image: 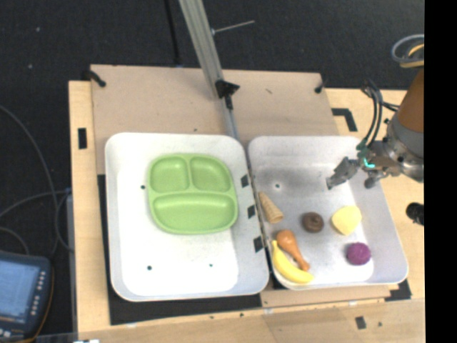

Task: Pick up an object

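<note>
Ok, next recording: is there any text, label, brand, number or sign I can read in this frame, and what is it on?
No text can be read in this view.
The screen of the handheld device at the lower left glows blue, but its contents are too small and blurred to read.
The green divided plate, the two white bins and the toy foods, such as the banana, bear no visible markings.

My arm (413, 113) enters from the right, its orange band just above the wrist, with cables looping along its upper side. My gripper (355, 174) extends leftward and slightly downward from the wrist. One grey finger (341, 172) projects farthest left; a second finger (373, 179) sits nearer the wrist. The two are set apart, with nothing between them.
</note>
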Tool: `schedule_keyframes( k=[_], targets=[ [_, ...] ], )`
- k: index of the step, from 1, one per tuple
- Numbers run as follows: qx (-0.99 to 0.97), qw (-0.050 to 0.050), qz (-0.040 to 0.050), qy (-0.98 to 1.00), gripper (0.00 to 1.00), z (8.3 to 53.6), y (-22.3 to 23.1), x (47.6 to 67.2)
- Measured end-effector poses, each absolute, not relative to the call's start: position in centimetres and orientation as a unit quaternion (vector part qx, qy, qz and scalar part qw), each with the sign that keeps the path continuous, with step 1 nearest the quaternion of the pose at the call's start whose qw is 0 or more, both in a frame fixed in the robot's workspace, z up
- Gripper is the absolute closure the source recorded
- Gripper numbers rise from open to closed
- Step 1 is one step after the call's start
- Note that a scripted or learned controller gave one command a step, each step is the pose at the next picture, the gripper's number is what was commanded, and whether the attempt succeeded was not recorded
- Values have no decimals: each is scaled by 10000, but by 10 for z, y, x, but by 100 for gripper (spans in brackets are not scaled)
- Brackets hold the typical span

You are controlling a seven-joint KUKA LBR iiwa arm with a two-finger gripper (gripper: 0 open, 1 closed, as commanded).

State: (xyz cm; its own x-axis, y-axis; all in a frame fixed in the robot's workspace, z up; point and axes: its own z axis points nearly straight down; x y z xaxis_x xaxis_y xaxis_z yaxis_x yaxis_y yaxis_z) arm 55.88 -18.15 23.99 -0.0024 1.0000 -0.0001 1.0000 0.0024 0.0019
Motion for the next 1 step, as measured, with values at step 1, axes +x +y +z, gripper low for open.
schedule_keyframes(
  k=[1],
  targets=[
    [7075, -12, -19, 7068, 0, 181, -189, 553]
  ],
)
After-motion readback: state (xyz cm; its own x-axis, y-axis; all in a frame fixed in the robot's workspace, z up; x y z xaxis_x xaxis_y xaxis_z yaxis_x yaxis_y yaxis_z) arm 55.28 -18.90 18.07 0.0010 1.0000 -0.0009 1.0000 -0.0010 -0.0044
